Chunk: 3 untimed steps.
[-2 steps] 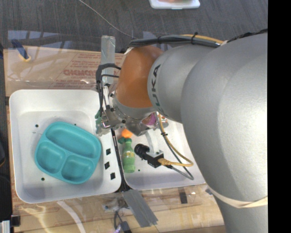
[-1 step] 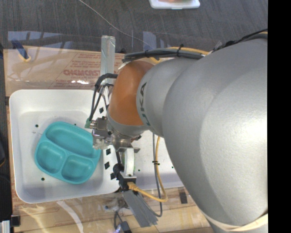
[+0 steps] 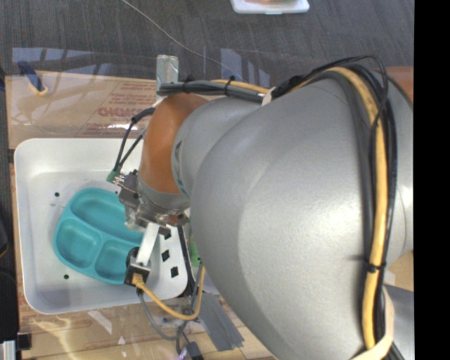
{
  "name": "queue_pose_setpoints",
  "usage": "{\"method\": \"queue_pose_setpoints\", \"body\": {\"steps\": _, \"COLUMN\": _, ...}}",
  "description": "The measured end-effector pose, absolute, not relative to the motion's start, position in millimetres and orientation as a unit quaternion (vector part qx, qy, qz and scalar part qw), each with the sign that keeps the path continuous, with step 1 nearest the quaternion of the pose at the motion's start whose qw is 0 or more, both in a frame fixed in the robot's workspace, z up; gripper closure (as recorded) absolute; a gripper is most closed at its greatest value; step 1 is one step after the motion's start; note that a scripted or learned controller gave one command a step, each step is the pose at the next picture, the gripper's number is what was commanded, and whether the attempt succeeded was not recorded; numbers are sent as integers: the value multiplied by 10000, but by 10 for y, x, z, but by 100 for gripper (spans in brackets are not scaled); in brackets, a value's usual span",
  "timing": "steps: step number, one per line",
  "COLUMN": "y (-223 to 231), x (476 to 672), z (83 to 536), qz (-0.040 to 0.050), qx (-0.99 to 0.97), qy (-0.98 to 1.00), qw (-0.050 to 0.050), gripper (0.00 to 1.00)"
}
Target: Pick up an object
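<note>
A teal divided plate (image 3: pixel 88 235) with three compartments lies flat in the left white bin (image 3: pixel 28 162), toward its front left. My gripper (image 3: pixel 138 215) hangs low over the plate's right edge, under the orange band of the wrist. The arm's grey body covers the right part of this bin and everything to its right. A small green sliver (image 3: pixel 194 254) shows beside the wrist, too hidden to identify.
The bin's back wall and left wall stand close around the plate. Brown cardboard (image 3: pixel 77 98) lies under and behind the bin. A white object (image 3: pixel 271 5) sits at the top edge on the dark floor.
</note>
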State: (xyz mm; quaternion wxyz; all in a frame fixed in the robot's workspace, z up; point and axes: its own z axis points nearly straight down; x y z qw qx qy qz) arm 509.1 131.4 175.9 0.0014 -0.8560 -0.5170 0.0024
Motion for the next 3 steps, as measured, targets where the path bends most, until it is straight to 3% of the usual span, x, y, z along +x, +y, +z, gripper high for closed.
{"method": "queue_pose_setpoints", "body": {"steps": 1, "y": 1582, "x": 5158, "z": 2403, "qz": 15, "qx": -9342, "qy": -3566, "qw": 12, "gripper": 100}}
{"method": "queue_pose_setpoints", "body": {"steps": 2, "y": 1731, "x": 5118, "z": 2456, "qz": 9, "qx": -9888, "qy": -1492, "qw": 4, "gripper": 100}}
{"method": "queue_pose_setpoints", "body": {"steps": 3, "y": 1835, "x": 4753, "z": 2105, "qz": 29, "qx": -9946, "qy": -1041, "qw": 3, "gripper": 100}}
